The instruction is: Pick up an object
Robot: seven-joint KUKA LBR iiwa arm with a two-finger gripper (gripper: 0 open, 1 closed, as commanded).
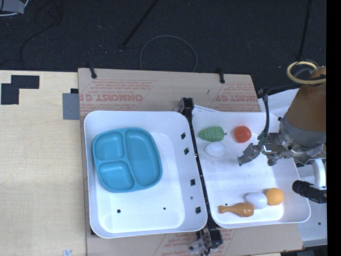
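From the camera view, two shallow white bins sit side by side on the worktop (37, 159), resting on a sheet of printed cardboard (160, 92) that seems to serve as a base and keeps them square to each other. The left bin (138, 217) holds a blue divided plate (127, 159), smooth moulded plastic with three compartments and rounded corners, lying flat toward the bin's left side. The right bin (240, 188) carries the candidates for picking, all small glossy toy foods: a green bumpy leafy piece (212, 134) at the far side, a white egg-like piece (215, 150) just beside it on the near side, a red round tomato-like piece (242, 134) to their right, and along the near wall a tan drumstick (237, 210), a second white rounded piece (257, 200) and an orange ball (274, 196) clustered close together. The arm (309, 116) reaches in from the right, and its end effector (254, 153) hangs over the middle of the right bin, near the red piece and well apart from the near cluster; its dark fingers (248, 156) look spread apart with nothing between them, so I judge that no object is grasped yet and that the red piece is the likeliest target
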